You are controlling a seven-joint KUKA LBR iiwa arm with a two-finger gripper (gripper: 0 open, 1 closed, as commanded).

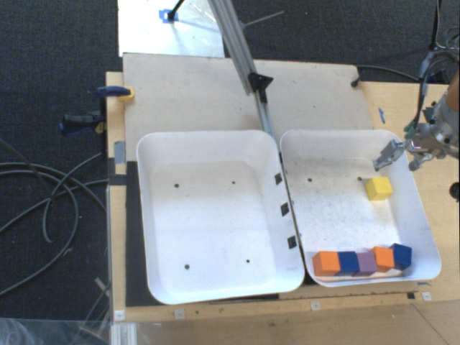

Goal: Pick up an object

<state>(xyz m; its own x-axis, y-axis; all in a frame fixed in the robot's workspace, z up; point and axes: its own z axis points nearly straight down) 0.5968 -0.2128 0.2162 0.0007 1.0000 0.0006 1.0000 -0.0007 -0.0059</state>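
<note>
Two white bins point(215, 214) share the desk point(180, 85); over the right bin's far edge, the pincer point(402, 157) hangs spread and unladen, yellow block point(379, 187) just nearer.

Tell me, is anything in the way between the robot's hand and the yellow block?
Nothing visible is. The gripper hangs just above and to the right of the yellow block in the right bin, with bare white floor between them. The other blocks sit along the near wall, well aside.
</note>
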